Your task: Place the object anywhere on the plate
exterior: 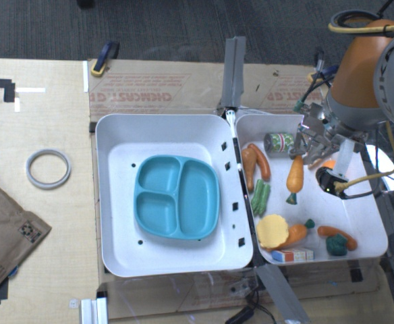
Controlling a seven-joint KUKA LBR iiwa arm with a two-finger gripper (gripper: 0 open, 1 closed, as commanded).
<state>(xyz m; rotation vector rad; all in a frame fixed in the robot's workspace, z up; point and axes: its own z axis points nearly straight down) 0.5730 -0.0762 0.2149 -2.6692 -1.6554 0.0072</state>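
Observation:
A blue three-part plate (178,197) lies in the middle of the left bin (116,140). Over the right bin (372,228), my gripper (307,154) hangs below the grey and orange arm. It is shut on the top end of an orange toy carrot (295,175). The carrot dangles upright with its green stub pointing down, above the bin floor. Gripper and carrot are well to the right of the plate, across the wall between the bins.
The right bin also holds a green can (279,142), sausages (254,162), a green pod (260,196), a yellow disc (272,229), a small carrot (335,233), a green lump (337,246) and a small box (293,255). A tape ring (48,168) lies on the bench at left.

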